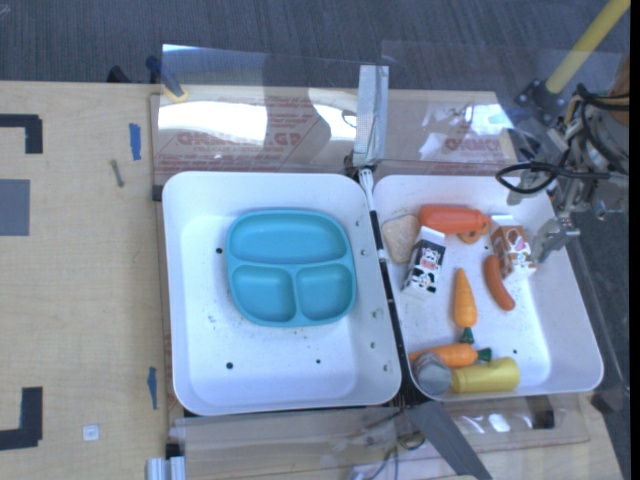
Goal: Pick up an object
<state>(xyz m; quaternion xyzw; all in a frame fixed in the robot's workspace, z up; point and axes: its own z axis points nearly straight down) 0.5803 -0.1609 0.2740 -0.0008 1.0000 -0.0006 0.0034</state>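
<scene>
Wooden bench [80, 298], pale grain, flat. Two shallow white plastic bins with rounded corners sit side by side: left bin [200, 368] holds a turquoise divided plate [291, 266], smooth, three compartments, rounded-rectangle shape. Right bin [560, 338] holds the small toys. Clear glossy plastic sheeting [300, 118] lies behind both bins.

Arm's gripper [560, 230], grey metal with black cables, sits at the right bin's upper right edge; can't tell whether its fingers are spread or pressed together, nothing visibly between them.

In the right bin, largest to smallest: orange-red elongated piece [452, 218] near the back; yellow cylindrical bottle [486, 375] lying at the front; white milk carton [426, 260] with cow print, boxy; red sausage [498, 283], glossy; tan bread slice [400, 236]; two orange carrots, one upright-ish [464, 300], one by the bottle [450, 355]; small red-white patterned item [513, 248] just beside the gripper; grey round lid-like disc [433, 374].
</scene>
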